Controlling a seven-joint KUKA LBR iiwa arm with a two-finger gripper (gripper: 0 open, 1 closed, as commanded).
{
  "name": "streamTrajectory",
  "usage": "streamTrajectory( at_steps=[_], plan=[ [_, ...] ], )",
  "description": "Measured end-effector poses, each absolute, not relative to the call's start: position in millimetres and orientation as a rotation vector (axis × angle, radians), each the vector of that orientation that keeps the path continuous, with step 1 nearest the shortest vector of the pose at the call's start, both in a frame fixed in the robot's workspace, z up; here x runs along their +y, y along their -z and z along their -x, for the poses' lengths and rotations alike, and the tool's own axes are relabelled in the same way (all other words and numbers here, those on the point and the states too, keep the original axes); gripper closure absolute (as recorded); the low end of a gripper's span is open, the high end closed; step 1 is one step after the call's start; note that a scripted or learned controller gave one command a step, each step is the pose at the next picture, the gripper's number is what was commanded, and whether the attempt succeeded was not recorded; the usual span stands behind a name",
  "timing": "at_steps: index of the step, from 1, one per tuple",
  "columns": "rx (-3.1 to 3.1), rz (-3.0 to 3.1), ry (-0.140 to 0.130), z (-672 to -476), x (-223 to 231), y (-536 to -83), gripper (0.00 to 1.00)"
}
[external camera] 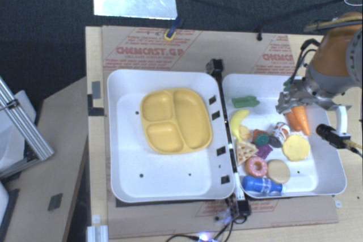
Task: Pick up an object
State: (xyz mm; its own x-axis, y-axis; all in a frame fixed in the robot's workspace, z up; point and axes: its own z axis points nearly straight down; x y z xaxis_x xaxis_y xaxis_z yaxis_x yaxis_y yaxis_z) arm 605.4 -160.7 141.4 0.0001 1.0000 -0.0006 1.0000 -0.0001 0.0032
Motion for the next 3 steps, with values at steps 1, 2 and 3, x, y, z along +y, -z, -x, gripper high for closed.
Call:
streamTrajectory(
  at_steps=[1, 2, 3],
  plan=[
    [2.223, -2.213, -0.005, -612.9, -159, -187, 1.0],
    [2.224, -2.213, -0.005, -614.2, -159, -227, 1.0],
    [2.229, -2.211, -0.004, -618.5, -111, -232, 1.0]
  ],
)
